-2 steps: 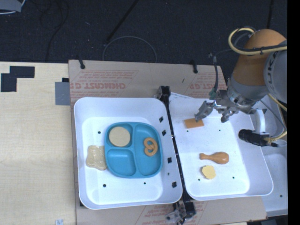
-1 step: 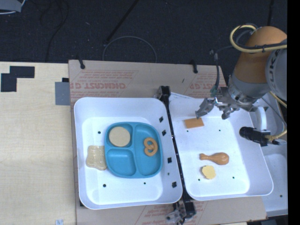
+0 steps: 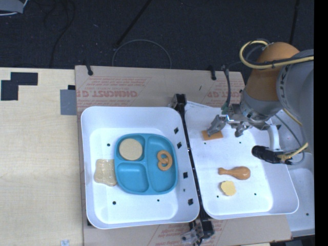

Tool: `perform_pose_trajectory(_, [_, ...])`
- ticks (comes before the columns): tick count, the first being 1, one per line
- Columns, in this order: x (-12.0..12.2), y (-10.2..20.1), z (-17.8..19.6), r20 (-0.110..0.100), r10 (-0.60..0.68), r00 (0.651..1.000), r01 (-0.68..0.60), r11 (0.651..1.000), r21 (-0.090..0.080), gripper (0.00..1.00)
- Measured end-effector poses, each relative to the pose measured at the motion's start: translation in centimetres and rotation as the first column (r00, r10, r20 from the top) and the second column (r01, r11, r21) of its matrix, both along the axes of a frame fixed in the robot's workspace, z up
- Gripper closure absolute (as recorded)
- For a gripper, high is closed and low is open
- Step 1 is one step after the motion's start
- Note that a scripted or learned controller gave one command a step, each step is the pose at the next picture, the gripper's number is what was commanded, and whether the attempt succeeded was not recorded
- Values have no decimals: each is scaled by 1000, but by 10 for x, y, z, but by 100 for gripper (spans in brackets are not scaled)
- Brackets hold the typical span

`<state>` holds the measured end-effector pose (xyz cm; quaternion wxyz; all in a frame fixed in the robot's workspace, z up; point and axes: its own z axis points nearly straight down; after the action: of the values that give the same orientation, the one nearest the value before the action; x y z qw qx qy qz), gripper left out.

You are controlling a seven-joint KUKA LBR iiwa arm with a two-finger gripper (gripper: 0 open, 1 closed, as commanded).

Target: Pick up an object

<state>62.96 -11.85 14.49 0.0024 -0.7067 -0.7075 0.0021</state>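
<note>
My gripper (image 3: 228,127) hangs over the far part of the right bin (image 3: 279,191), its fingers spread open with nothing between them. A small orange-brown block (image 3: 211,135) lies on the bin floor just left of and below the left fingertip (image 3: 217,124); whether they touch is unclear. Nearer the front lie a brown drumstick-shaped toy (image 3: 236,172) and a small yellow piece (image 3: 228,188).
The left bin (image 3: 97,122) holds a blue divided plate (image 3: 138,181) with a round tan biscuit (image 3: 130,149) and a pretzel (image 3: 164,160) on it. A pale bread slice (image 3: 105,171) lies left of the plate. A black divider (image 3: 187,152) runs between the bins.
</note>
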Motion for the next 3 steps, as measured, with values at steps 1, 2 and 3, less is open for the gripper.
perform_pose_trajectory(1, [-1,2,-54,-1,-1,1000,1,1000,1,0])
perform_pose_trajectory(2, [0,1,-41,2,-3,1000,3,1000,0,100])
perform_pose_trajectory(3, [3,-8,17,8,-4,1000,4,1000,-1,100])
